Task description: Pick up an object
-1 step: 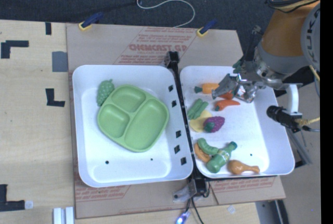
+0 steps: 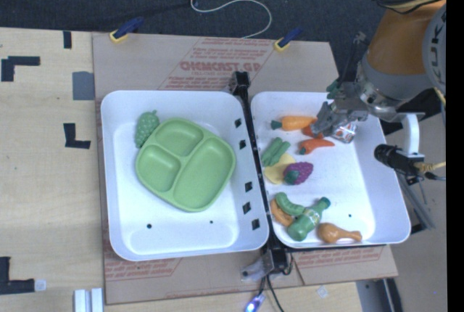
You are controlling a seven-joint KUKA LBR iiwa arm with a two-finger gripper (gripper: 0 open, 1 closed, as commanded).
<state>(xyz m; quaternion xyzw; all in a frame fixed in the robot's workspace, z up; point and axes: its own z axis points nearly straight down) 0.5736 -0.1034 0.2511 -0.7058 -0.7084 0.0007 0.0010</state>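
My gripper (image 2: 326, 125) hangs over the upper part of the right bin (image 2: 370, 194), just above and beside an orange carrot (image 2: 296, 122) and a red-orange chili (image 2: 316, 146). Lower in that bin lie green pea pods (image 2: 275, 152), a yellow piece (image 2: 275, 173), a purple grape bunch (image 2: 298, 172), a green bottle (image 2: 308, 219), a green pepper (image 2: 288, 203) and an orange-brown pear-shaped piece (image 2: 336, 234). Whether anything sits between the fingers is hidden by the gripper body.
The left bin (image 2: 123, 180) bears a green divided plate (image 2: 186, 165) and a green grape bunch (image 2: 146, 127). A black divider with clips (image 2: 249, 158) runs between the bins. A white cable (image 2: 217, 6) lies on the dark floor behind the bench.
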